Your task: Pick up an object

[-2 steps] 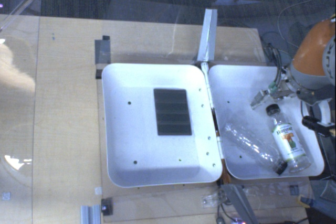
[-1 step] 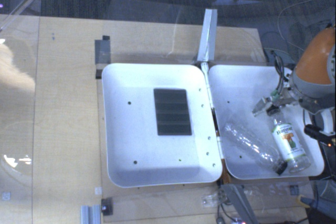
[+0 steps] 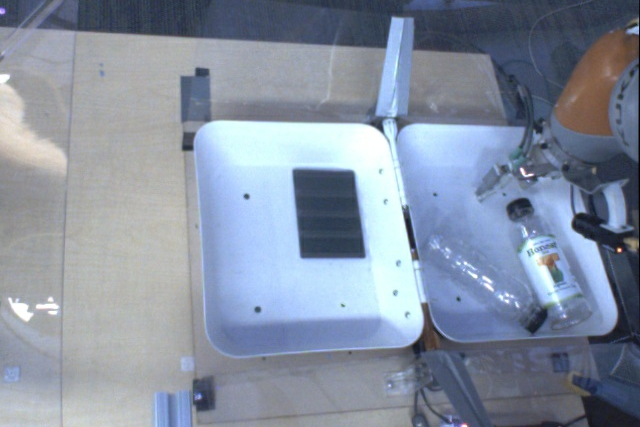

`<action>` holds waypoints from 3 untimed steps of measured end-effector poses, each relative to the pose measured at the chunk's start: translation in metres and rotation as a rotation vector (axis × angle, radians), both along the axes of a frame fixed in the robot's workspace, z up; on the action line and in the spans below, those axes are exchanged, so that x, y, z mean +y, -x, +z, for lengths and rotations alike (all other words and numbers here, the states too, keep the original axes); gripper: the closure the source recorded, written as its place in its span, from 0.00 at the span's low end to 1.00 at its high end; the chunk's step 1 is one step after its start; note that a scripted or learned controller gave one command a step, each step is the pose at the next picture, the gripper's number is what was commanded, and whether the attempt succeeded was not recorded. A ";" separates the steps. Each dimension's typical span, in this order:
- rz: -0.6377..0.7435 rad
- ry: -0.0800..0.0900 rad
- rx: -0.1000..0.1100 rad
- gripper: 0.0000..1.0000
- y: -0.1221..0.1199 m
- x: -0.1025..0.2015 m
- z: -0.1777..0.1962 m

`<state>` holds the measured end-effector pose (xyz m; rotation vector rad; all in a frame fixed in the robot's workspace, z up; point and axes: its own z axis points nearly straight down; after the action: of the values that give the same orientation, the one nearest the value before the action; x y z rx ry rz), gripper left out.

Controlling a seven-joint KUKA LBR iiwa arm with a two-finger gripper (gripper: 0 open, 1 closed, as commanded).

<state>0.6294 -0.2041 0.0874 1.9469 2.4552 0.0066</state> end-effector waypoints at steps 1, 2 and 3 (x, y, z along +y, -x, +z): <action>-0.069 0.000 -0.001 0.00 0.064 -0.002 0.002; -0.070 0.000 -0.002 0.00 0.064 -0.002 0.002; -0.070 0.000 -0.002 0.00 0.064 -0.002 0.002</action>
<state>0.5658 -0.2060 0.0890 2.0302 2.3847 0.0079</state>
